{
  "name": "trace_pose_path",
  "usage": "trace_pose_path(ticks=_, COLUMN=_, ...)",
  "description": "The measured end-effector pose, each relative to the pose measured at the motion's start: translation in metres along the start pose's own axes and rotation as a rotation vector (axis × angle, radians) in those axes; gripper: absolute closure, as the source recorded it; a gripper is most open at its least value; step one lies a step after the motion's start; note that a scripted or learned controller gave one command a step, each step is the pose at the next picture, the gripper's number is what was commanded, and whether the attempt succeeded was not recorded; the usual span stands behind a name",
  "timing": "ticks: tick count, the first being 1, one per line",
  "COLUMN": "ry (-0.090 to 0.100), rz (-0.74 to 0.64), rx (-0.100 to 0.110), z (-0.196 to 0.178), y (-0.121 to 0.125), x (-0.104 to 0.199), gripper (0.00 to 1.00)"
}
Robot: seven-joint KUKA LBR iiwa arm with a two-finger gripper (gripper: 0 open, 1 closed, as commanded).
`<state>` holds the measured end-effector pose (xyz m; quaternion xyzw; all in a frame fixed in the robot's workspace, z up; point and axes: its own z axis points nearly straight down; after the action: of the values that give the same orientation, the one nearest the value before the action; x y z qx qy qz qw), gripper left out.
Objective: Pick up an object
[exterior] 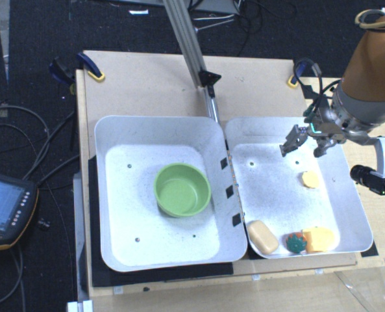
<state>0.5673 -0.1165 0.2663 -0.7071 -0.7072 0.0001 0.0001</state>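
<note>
Wooden bench (147,86), dark cabled floor (30,51)

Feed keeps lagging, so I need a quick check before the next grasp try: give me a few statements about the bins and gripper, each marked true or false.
1. The green bowl sits in the left bin. True.
2. The gripper holds the small yellow piece. False: its open fingers are above it, apart from it.
3. The tan oval object lies at the right bin's near edge. True.
4. The bowl lies tipped on its side. False: it stands upright.
</note>
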Motion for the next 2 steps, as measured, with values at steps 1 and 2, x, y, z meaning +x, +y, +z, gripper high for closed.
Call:
trace_pose_path(ticks=1, ry=0.0, rz=0.0, rx=0.0, z=0.0, y=0.0, x=0.0, gripper=0.0)
trace_pose_path(ticks=2, ry=0.001, rz=0.001, rx=0.005, z=0.058, y=0.001, x=-0.009, gripper=0.0)
